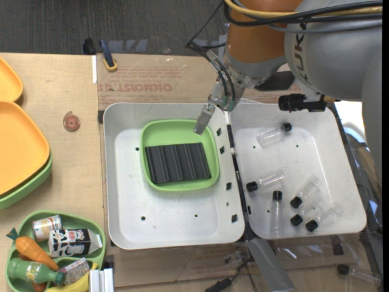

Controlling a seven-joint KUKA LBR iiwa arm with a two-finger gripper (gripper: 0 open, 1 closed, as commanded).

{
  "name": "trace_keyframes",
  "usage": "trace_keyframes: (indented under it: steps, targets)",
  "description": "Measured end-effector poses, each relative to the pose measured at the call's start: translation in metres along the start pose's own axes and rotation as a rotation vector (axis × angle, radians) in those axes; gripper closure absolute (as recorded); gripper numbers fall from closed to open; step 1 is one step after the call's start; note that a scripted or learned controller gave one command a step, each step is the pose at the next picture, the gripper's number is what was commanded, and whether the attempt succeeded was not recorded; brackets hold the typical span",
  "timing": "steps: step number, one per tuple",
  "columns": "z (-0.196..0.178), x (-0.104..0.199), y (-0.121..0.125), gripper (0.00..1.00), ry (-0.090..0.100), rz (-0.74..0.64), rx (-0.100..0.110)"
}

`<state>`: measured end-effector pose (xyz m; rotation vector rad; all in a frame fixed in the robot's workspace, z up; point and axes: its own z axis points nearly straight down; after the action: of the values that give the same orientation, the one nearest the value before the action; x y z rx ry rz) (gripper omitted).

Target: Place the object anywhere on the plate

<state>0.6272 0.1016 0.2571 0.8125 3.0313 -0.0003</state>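
A dark ribbed block (177, 162) lies flat on the green plate (149, 137), covering most of the plate's floor, with its long side running across the plate and its ridges running front to back; the plate sits in the upper middle of the left white bin (121, 212), nearer the bin's right wall than its left. The gripper (202, 124) hangs over the plate's upper right corner, just above the block's far right corner, tilted down and to the left; one grey finger shows, and whether the gripper is wide or narrow cannot be told; nothing is seen in its grasp. Behind it rises the arm (328, 35), grey with an orange band, reaching in from the upper right with cables along it.

The right white bin (346, 163) touches the left one along the middle; in it lie several clear tubes with black caps (276, 208), scattered, most toward its lower right. Under both bins lies a sheet of brown cardboard (146, 81). To the left, on the wooden bench (73, 157), are stacked orange and green plates (21, 151) at the edge, a small round pinkish thing (72, 121) near them, and at the lower left a green bowl (97, 236) holding toy food, among it a carrot (33, 248) and a small can (47, 227).
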Motion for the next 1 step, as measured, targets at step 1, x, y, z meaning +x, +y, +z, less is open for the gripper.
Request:
trace_keyframes:
  steps: [1]
  targets:
    - [-0.009, -0.0187, -0.0373, 0.0, 0.0, 0.08, 0.001]
